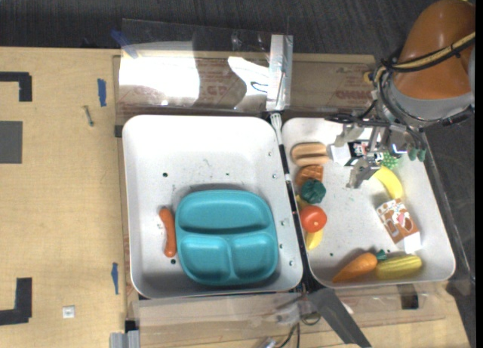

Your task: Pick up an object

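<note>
My gripper [364, 170] hangs over the back of the right bin [441, 222], open, with nothing between its fingers. A yellow banana [389, 183] lies just to its right, and a hot dog bun [309, 152] lies to its left. Along the bin's left side are a green broccoli piece [312, 191] and a red tomato [314, 219] on a small yellow piece [314, 240]. A printed snack packet [398, 219] lies at mid right. An orange carrot [356, 266] and a yellow corn cob [399, 266] rest at the front.
The left bin [151, 150] holds a teal divided tray [225, 235] with an orange sausage [169, 231] beside it on the left. A clear plastic sheet and a taped strip [278, 75] stand behind the bins. The arm's orange band [441, 37] looms at the upper right.
</note>
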Action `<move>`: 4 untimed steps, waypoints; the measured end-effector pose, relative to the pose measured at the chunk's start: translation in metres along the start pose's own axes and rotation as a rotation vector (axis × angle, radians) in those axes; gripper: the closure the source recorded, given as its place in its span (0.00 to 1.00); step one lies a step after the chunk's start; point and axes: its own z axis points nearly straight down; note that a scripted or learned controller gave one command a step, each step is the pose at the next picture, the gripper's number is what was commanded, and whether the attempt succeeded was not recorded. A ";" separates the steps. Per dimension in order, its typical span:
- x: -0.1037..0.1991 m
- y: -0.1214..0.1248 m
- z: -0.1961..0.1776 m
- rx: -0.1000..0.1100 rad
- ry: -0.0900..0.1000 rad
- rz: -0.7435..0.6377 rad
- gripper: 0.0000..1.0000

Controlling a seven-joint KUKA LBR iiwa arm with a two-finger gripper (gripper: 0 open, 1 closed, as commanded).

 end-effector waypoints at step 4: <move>-0.004 -0.033 0.113 0.002 -0.008 -0.381 0.00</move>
